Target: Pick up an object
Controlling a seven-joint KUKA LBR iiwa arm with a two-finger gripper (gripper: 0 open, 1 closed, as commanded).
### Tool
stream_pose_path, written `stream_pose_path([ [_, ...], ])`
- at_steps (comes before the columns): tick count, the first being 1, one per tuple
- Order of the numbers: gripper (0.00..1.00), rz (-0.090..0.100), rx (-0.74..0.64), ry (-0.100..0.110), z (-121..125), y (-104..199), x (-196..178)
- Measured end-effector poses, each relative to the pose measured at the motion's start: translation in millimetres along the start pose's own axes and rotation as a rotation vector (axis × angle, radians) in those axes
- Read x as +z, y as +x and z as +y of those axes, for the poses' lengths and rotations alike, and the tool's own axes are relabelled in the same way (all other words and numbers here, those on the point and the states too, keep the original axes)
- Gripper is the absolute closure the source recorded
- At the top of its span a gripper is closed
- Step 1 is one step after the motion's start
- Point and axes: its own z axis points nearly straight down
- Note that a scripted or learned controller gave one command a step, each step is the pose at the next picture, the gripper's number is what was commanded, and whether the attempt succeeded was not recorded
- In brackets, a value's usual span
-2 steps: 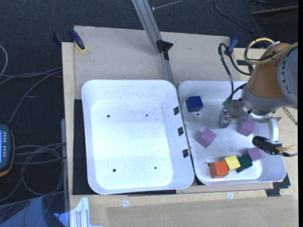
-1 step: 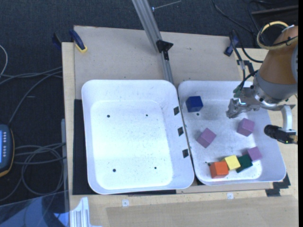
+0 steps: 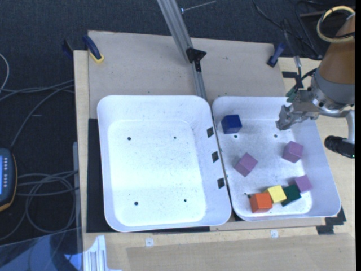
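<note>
The right bin [image 3: 319, 151] holds several small blocks. A blue cube [image 3: 231, 123] lies near its upper left. Purple blocks sit at mid-left [image 3: 246, 164], mid-right [image 3: 293, 151] and lower right [image 3: 303, 183]. An orange block [image 3: 260, 201], a yellow block [image 3: 277, 193] and a green block [image 3: 291, 193] line up along the front edge. My gripper [image 3: 285, 121] hangs over the upper right of this bin, above and slightly left of the mid-right purple block. Nothing shows between its fingers.
The left bin [image 3: 107, 151] lies beside the right one. A slanted metal pole [image 3: 177, 24] runs down to the gap between the bins. Blue clamps [image 3: 93, 48] [image 3: 276, 54] hold the board's far corners. Cables trail on the dark floor at left.
</note>
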Motion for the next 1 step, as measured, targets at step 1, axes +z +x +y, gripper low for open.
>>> stream_pose_path([
  [1, 1.00, 0.000, 0.000, 0.000, 7.9, -5.3, -47.6],
])
